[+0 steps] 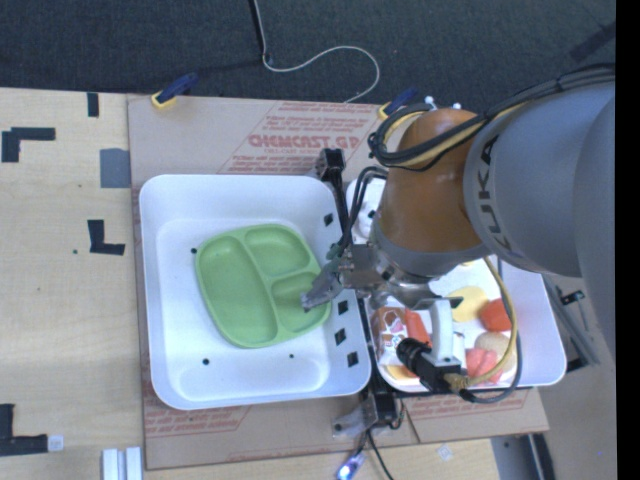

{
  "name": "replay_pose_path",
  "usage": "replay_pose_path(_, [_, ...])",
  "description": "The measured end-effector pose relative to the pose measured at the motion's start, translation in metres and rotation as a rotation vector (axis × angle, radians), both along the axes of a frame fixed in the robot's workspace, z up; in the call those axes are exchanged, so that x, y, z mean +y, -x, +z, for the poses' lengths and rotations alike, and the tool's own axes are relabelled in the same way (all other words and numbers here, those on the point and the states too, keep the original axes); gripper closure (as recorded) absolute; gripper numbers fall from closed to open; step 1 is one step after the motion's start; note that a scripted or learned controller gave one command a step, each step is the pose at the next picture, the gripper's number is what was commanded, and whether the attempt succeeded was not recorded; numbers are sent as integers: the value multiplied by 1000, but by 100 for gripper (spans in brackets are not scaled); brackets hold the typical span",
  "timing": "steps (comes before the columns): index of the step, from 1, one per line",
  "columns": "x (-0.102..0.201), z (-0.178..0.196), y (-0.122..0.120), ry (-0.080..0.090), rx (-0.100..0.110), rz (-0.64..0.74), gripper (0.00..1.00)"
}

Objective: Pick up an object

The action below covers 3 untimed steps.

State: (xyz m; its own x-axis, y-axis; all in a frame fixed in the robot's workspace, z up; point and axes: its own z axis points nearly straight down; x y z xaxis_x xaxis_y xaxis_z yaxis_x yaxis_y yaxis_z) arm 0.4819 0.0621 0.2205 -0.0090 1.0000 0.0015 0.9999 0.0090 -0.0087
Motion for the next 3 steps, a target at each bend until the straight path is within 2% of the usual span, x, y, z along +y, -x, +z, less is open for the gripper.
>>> replay_pose_path(1, [68,136,-2,-3,-18,1,0])
replay_pose_path(2, [158,-107,2,5,5,-3,0])
replay_pose_path(3, [156,-98,0,2,-4,-8,0])
